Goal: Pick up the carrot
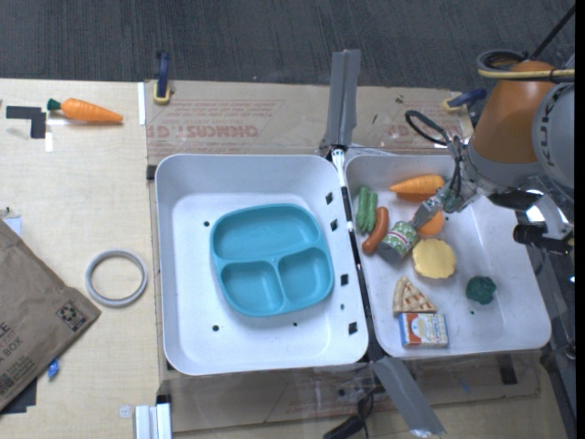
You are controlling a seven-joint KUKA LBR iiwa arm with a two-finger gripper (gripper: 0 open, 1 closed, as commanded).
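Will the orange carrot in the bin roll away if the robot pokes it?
Probably a little. The carrot in the right bin looks round and tapered, so a sideways poke would likely swing it in a curve rather than roll it straight. It looks like smooth, stiff plastic, so it could slip from the gripper but shouldn't bend.

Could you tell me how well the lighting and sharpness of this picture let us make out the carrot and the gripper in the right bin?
In the camera view the light is even and soft, with faint shadows and no harsh glare on the right bin; the carrot reads clearly in orange; the gripper is small and slightly soft, its fingers blending with an orange piece beneath.
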